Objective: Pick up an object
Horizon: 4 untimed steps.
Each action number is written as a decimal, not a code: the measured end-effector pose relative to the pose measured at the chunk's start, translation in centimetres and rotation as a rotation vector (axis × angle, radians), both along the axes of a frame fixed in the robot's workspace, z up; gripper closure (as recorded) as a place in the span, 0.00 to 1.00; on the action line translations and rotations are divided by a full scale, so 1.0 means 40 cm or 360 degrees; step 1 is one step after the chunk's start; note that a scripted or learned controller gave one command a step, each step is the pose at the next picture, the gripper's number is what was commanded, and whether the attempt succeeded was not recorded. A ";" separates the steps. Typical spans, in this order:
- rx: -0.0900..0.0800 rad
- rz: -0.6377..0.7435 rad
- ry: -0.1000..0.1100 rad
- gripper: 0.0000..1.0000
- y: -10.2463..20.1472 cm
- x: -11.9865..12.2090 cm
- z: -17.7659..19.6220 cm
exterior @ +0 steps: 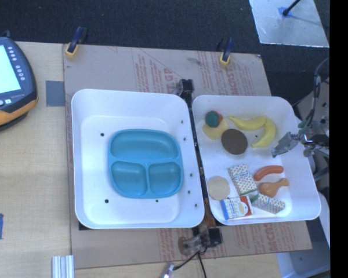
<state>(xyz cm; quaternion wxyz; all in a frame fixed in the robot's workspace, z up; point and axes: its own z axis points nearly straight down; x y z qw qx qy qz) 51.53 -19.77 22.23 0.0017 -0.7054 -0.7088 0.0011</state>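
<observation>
The right bin (300, 172) holds several toy foods. A yellow banana (260, 126) lies at the back beside a brown disc (234, 141) and a small green and red ball (213, 119). An orange sausage (268, 171) and a drumstick (273, 185) lie toward the right. A patterned packet (240, 178), a beige disc (218, 186) and two small cartons (236, 207) sit near the front. My gripper (287, 142) hangs over the bin's right side, just right of the banana and above the sausage, with nothing seen in it.
The left bin (87, 155) bears a blue divided plate (145, 162). A teach pendant (6, 80) rests at the bench's far left. Clamps (225, 52) hold the cardboard at the back. The arm's parts stand along the right edge (319, 97).
</observation>
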 end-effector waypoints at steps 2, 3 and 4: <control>-0.0002 0.0005 0.0001 0.00 0.252 0.065 -0.328; -0.0002 -0.0001 -0.0006 0.00 0.267 0.349 -0.074; -0.0002 -0.0003 0.0001 0.00 0.165 0.218 -0.128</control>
